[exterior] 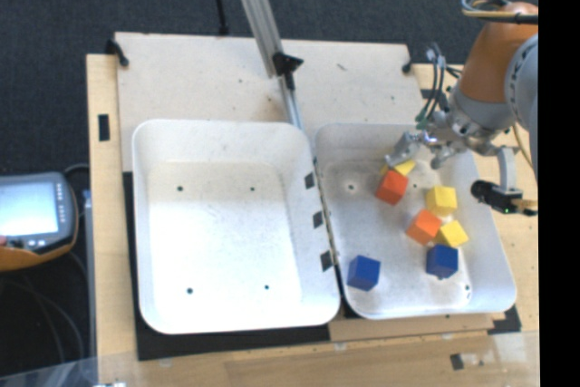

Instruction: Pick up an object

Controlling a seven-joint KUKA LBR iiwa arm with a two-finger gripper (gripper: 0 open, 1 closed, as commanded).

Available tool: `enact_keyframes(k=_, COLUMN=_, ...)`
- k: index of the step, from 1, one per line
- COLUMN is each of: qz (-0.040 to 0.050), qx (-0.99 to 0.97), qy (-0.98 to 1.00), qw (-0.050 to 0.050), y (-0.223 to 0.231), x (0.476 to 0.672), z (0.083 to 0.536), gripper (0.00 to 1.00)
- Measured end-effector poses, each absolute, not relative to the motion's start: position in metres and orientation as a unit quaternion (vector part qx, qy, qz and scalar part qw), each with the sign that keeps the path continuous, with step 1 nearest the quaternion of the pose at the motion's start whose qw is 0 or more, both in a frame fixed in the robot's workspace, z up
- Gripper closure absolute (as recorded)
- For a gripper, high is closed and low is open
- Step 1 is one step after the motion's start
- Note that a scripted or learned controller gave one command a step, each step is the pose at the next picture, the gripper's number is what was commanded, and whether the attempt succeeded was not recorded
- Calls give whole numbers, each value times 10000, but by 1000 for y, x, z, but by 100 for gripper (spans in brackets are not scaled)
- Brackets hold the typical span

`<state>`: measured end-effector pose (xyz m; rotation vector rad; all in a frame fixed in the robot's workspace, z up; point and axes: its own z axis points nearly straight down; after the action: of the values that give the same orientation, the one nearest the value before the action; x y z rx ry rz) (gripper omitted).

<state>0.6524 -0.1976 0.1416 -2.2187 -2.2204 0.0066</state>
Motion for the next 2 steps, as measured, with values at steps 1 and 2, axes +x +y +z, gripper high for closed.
enact_keyframes(k=1, qz=0, qx=-7059, qy=-7083, qw=-41, y=-170, x=650, z=99, gripper=0)
enact_keyframes(k=2, qz=4, qx=-7069, qy=-7073, qw=-3, y=-132, x=605, z=98, gripper=0)
